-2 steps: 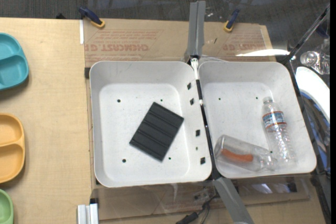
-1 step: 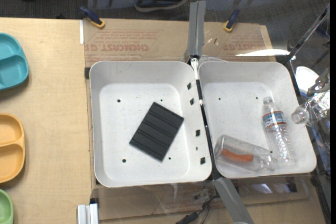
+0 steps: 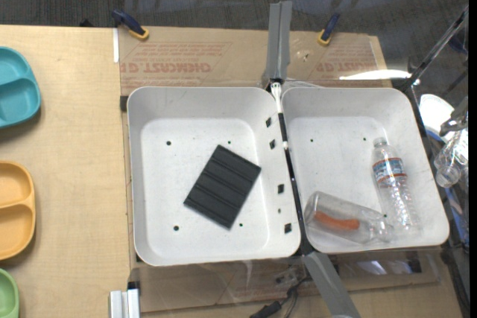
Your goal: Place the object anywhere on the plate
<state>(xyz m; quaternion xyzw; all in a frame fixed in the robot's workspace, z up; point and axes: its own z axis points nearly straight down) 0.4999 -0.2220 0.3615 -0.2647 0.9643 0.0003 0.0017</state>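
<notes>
A black ribbed rectangular plate (image 3: 223, 185) lies flat and turned at an angle in the middle of the left white bin (image 3: 149, 115). In the right white bin (image 3: 335, 104), a clear plastic water bottle (image 3: 391, 183) with a blue and red label lies near the right wall, cap pointing to the far side. A clear plastic cup (image 3: 344, 218) lies on its side along the near wall, with an orange-red item (image 3: 337, 220) showing inside it.
Brown cardboard (image 3: 201, 56) lies under the bins, held by two clamps (image 3: 134, 29) at the back. Teal (image 3: 16, 97), orange (image 3: 15, 208) and green (image 3: 6, 298) divided trays sit on the wooden table at the left. Clear and white objects (image 3: 446, 145) crowd the right bin's outer right side.
</notes>
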